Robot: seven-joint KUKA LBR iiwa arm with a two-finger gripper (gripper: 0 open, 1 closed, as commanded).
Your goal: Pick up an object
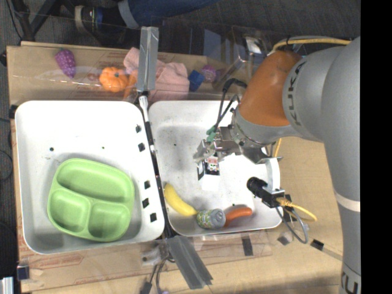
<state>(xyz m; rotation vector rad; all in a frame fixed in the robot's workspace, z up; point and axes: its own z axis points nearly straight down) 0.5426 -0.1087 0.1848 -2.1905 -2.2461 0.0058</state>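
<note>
Operator, your gripper [211, 155] sits in the middle of the right bin [184, 118], right of frame centre, hanging from the grey arm [324, 103] with its orange band [272, 90]. At its tip you will see a small dark item with a white and red label [212, 166], touching the underside of the fingers. Whether it is pinched between them or merely lies against them, you cannot tell at this slant, and the spread of the fingers cannot be read either.

Count in the right bin, along its lower edge: one banana [177, 201], one can lying on its side [211, 218], one orange-red carrot-shaped piece [239, 212]. All three lie below the gripper and apart from it; the can touches the carrot piece and is just beside the banana.

The left bin [37, 127] holds one green divided tray [92, 199], three compartments, at lower left of frame.

Beyond the bins, along the upper edge: one purple item [65, 60], one small orange pumpkin [113, 79], one pink cloth [165, 75], one blue item [196, 78].
</note>
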